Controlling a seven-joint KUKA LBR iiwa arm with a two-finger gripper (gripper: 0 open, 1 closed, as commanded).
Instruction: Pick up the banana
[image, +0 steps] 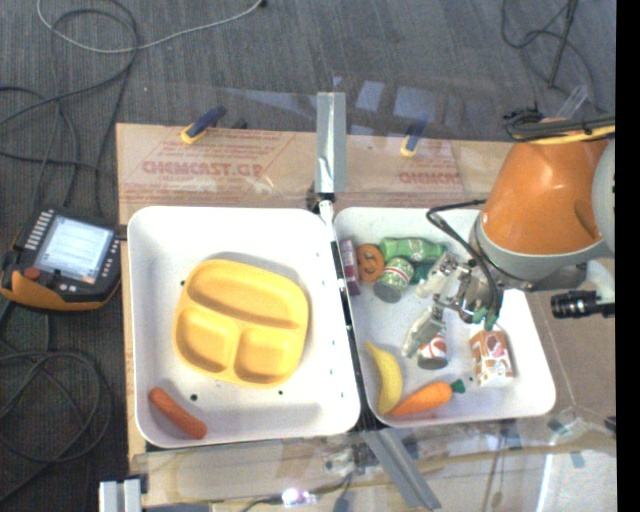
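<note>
Across the tabletop (290, 165) we see our end effector (432, 322), fingers spread, holding nothing, right of the banana (386, 376) in the right bin (530, 400).

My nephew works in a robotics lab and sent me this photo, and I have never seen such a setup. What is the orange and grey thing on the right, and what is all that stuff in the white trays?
You are looking down at a slant from one fixed camera above a bench. The orange and grey shape is a robot arm reaching in from the right. At its tip is a two-finger gripper, poised over the right bin.

That bin holds toy groceries: a banana, which the arm is meant to pick up, a carrot, a green bottle, a small can and a little carton.

The left bin holds a yellow divided tray and a sausage.

Nothing is visibly between the fingers. The banana lies untouched, apart from the gripper.
</note>
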